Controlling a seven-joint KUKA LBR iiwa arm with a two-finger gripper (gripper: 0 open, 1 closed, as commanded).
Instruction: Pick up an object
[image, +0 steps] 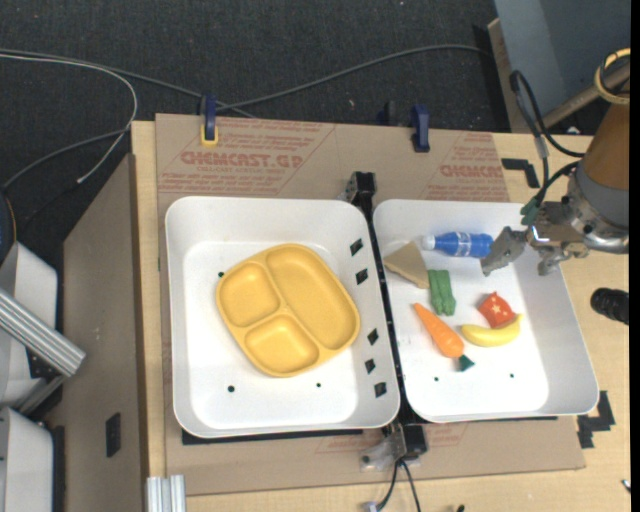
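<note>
The right bin (560, 385) holds several toy foods. A blue bottle (462, 242) lies on its side at the back, with a tan wedge (407, 265) to its left. A green piece (441, 291) and an orange carrot (440, 331) lie in the middle. A red fruit (495, 307) rests against a yellow banana (491, 334). My gripper (524, 256) hangs over the bin's back right part, just right of the bottle and above the red fruit. It is open, with nothing between its fingers.
The left bin (190, 300) holds a yellow divided plate (288, 308). A black divider (375, 290) runs between the bins. Blue and yellow clamps (420, 128) grip the cardboard base at the back. Cables trail across the dark floor behind.
</note>
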